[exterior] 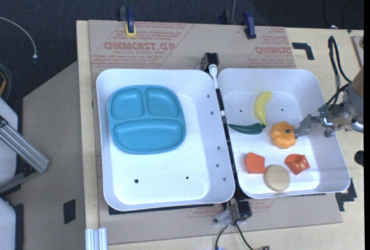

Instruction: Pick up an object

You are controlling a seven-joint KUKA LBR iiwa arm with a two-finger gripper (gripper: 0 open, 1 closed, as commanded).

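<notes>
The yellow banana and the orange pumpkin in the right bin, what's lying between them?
In the camera view, the right end of a green pepper lies between the banana and the pumpkin; otherwise bare white bin floor.

Views: one, fixed | Position: above bench (pixel 173 41), well back | Facing: down at a slant | Covers: left bin (pixel 115 145), right bin (pixel 324 182), surrounding floor

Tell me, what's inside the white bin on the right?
The right bin holds a yellow banana, green chili pepper, orange pumpkin-like toy, two red-orange pieces, and a beige round object. The gripper hides part of the floor.
</notes>
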